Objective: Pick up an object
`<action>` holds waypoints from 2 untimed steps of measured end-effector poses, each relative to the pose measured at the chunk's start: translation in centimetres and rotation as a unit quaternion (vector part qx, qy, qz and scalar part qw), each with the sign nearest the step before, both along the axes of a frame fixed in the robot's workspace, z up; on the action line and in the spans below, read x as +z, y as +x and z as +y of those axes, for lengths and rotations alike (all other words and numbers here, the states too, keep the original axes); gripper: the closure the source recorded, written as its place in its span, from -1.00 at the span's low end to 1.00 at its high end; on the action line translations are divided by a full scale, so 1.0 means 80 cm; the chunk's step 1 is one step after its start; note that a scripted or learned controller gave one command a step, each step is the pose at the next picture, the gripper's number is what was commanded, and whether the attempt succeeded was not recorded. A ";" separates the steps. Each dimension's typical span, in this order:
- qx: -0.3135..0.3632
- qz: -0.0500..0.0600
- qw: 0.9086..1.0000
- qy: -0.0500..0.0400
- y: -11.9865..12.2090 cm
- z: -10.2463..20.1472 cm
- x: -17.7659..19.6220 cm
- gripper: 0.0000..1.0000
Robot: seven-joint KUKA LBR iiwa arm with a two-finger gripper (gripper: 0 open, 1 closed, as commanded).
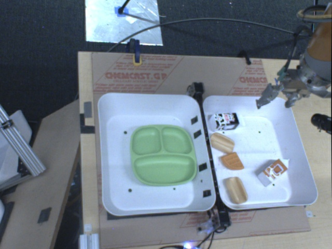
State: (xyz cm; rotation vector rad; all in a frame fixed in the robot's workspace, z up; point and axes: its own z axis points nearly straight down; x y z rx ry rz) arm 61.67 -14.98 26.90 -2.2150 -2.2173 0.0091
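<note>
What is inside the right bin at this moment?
The right bin holds five items: a black-and-white carton, three tan bread-like pieces, and an orange-white box. Nothing visibly hides beneath them.

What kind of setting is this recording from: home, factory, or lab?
Most likely a robotics lab: a bench with two shallow white bins, toy food like the green divided plastic plate, and a grey arm's two-finger gripper above them.

Robotics lab: two white bins (155, 105) on a protective-film board (171, 71), aluminium framing (21, 144) left of them, cables across dark carpet (41, 35) behind.
</note>
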 end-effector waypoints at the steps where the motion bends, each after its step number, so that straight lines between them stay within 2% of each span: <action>1: 0.001 -0.006 1.000 -0.001 0.002 0.000 0.009 -1.00; 2: 0.000 -0.004 1.000 -0.001 -0.001 -0.004 -0.068 -1.00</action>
